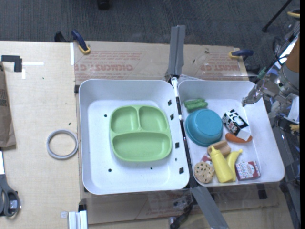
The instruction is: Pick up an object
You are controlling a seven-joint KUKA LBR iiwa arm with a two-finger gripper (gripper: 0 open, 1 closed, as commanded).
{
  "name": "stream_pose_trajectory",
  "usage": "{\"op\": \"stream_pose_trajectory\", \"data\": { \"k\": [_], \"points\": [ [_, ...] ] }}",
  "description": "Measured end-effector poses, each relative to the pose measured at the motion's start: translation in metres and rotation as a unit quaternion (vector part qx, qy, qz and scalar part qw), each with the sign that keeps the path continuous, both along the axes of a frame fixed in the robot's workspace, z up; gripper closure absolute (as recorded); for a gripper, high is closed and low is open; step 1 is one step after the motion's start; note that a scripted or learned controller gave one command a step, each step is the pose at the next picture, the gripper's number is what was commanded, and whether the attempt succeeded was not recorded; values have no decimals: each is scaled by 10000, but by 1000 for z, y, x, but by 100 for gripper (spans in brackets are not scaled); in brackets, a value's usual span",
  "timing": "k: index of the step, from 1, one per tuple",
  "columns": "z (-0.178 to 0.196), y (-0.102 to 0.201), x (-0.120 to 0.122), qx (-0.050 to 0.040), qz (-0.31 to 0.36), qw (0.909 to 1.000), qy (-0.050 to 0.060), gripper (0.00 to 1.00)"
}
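Note:
The right bin (267,128) holds several objects: a blue bowl (204,126), a green item (195,104) behind it, a black-and-white carton (235,122), an orange carrot (238,138), a yellow bottle (220,164), a banana (234,157), a cookie (203,171) and a red-and-white packet (248,170). In the left bin (90,128) lies a green divided plate (140,132). My gripper (251,97) hangs over the right bin's far right corner, above and to the right of the carton, touching none of the objects.
A grey tape ring (62,143) and scissors (7,202) lie on the bench left of the bins. Blue clamps (81,41) (238,54) sit at the cardboard's back edge. A grey post (176,51) rises behind the divider between the bins.

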State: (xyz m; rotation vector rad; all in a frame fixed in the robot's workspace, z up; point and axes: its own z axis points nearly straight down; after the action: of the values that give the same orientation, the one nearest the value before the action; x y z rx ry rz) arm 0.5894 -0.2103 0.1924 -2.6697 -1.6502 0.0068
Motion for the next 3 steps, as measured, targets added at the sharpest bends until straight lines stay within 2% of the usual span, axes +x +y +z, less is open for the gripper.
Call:
{"op": "stream_pose_trajectory", "data": {
  "k": [1,2,3],
  "points": [
    [-86,6,12,29,-140,9999,-40,0],
    [-101,27,38,-2,481,9988,-15,0],
    [-100,78,20,-3,1784,9840,-33,0]
  ]
}}
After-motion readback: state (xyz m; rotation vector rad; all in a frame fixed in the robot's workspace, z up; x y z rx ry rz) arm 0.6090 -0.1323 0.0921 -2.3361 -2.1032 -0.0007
